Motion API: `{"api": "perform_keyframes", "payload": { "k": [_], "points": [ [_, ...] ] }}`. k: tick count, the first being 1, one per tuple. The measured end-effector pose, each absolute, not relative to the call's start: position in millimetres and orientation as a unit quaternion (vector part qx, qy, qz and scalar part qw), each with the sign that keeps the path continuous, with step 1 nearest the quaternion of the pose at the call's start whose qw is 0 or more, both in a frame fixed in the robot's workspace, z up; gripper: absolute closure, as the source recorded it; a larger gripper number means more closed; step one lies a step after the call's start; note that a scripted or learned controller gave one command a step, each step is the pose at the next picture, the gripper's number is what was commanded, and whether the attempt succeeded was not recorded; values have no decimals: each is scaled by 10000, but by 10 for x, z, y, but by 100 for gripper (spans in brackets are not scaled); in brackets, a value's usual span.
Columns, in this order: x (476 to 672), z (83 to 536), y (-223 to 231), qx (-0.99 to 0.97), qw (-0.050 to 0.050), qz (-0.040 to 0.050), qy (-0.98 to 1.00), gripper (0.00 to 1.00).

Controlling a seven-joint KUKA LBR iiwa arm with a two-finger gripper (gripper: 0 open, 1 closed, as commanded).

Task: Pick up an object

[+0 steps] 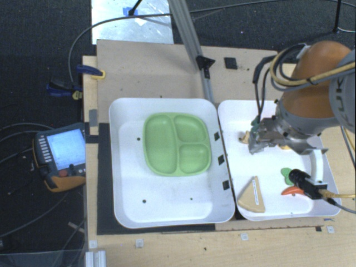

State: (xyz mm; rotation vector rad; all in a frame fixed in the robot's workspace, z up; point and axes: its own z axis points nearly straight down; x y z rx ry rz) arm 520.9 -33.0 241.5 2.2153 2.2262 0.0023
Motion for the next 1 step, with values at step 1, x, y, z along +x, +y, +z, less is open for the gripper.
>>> {"api": "perform_keyframes", "payload": {
  "k": [1],
  "points": [
    [5280,2358,116,7051,6,8,7091,100]
  ]
}}
